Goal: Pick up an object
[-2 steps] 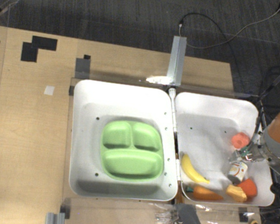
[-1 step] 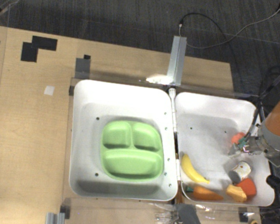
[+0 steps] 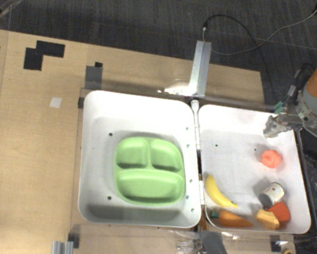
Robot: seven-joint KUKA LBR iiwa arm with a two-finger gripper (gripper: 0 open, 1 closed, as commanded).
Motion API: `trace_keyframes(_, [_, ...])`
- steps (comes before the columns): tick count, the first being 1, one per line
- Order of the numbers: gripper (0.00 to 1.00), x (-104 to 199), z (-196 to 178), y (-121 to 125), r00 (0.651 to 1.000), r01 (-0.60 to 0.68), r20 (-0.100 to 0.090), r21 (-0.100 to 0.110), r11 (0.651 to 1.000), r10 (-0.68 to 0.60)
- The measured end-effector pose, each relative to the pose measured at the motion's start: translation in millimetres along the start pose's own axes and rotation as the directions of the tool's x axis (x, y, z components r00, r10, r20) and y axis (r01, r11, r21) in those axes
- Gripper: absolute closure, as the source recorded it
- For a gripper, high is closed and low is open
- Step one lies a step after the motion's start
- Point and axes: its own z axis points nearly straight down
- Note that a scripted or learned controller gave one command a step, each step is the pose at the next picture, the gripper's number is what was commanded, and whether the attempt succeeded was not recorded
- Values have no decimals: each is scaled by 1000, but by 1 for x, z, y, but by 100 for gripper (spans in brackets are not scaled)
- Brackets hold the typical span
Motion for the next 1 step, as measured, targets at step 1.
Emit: trace_keyframes(1, [0,0,0,0,1000,0,0,1,1000,0])
